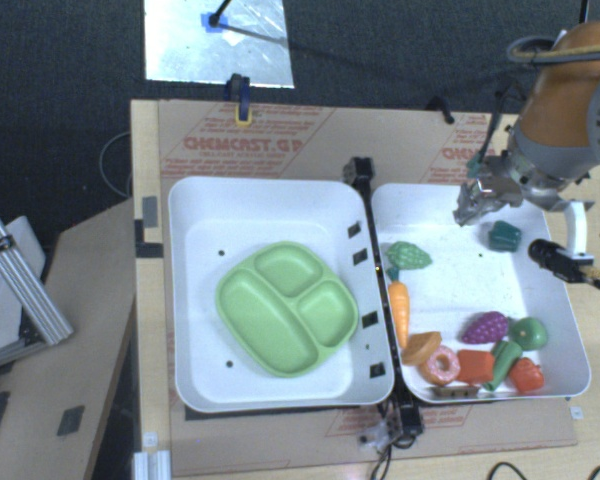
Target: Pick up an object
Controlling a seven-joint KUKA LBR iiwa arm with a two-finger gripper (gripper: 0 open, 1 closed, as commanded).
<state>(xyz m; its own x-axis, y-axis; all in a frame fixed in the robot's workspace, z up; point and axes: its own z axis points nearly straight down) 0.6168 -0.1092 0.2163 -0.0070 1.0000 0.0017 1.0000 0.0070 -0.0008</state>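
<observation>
The gripper (470, 208) is poised near the right bin's (570, 353) far edge, beside a teal block (504, 235); jaw state cannot be told. Descent and closure are judged next.

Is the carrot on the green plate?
No, the carrot lies in the right bin, while the green plate sits in the left bin.

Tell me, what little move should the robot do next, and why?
Probably slide the pincer a little toward the small teal block and lower onto it. The pincer hangs over the right bin with nothing seen between its fingers, and that block lies closest, apart from the other toys.
</observation>
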